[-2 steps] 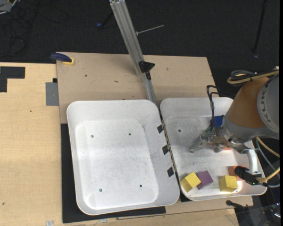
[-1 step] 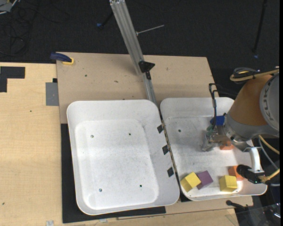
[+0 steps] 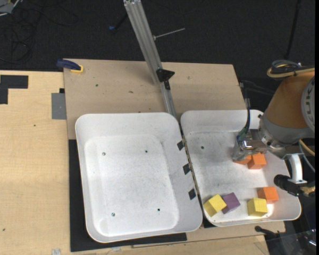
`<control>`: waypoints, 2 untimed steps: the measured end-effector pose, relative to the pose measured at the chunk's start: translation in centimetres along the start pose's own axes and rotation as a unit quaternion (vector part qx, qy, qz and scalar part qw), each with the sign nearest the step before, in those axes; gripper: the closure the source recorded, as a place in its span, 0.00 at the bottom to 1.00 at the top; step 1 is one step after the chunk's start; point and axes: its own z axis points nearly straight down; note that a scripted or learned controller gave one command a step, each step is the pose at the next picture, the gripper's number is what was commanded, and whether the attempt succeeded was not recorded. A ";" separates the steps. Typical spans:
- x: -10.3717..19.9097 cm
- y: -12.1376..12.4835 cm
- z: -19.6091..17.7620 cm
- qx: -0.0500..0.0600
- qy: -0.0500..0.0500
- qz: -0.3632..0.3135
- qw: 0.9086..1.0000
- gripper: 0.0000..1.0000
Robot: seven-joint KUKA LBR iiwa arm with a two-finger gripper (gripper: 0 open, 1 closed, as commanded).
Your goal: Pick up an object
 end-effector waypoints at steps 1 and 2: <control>-0.4 0.3 -4.3 0.000 0.000 0.000 1.000 1.00; -0.1 0.2 -8.6 0.000 0.000 0.000 1.000 1.00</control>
